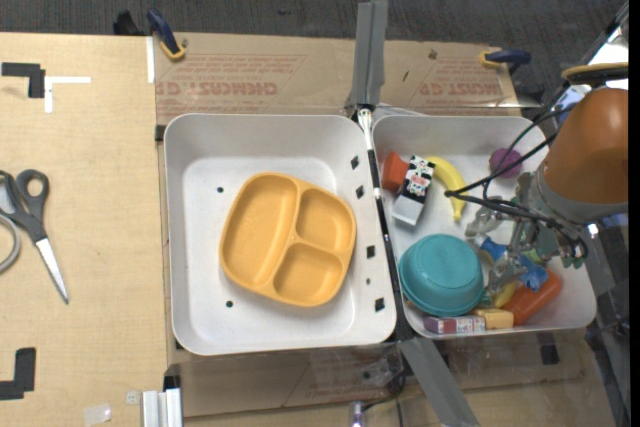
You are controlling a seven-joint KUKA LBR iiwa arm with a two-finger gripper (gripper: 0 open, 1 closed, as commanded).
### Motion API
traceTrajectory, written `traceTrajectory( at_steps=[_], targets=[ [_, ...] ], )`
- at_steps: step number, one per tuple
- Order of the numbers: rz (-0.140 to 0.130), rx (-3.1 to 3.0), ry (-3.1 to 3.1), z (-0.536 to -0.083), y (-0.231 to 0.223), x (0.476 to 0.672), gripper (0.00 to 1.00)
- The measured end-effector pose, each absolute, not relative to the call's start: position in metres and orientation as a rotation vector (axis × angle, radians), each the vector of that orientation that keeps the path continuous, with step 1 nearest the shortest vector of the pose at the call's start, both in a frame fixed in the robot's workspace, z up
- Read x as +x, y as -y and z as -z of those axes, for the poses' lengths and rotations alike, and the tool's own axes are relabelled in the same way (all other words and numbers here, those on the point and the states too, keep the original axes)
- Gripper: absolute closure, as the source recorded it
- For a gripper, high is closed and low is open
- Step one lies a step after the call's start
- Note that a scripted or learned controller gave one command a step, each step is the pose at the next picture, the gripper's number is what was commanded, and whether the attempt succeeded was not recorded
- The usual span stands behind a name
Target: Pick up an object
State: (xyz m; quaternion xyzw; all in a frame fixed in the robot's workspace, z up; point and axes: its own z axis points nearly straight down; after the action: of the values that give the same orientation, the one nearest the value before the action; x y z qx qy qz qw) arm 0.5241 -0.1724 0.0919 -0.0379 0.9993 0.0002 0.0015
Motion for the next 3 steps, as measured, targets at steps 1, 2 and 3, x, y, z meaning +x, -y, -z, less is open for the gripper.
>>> traceTrajectory(
  at_steps=[1,2,3],
  targets=[
    [0.004,-0.050,-3.137,-0.093,0.131,0.588,0.00],
    [0.015,-0.091,-3.100,-0.100,0.102,0.507,0.00],
    [0.002,0.193,-3.130,-0.115,0.119,0.572,0.00]
  ],
)
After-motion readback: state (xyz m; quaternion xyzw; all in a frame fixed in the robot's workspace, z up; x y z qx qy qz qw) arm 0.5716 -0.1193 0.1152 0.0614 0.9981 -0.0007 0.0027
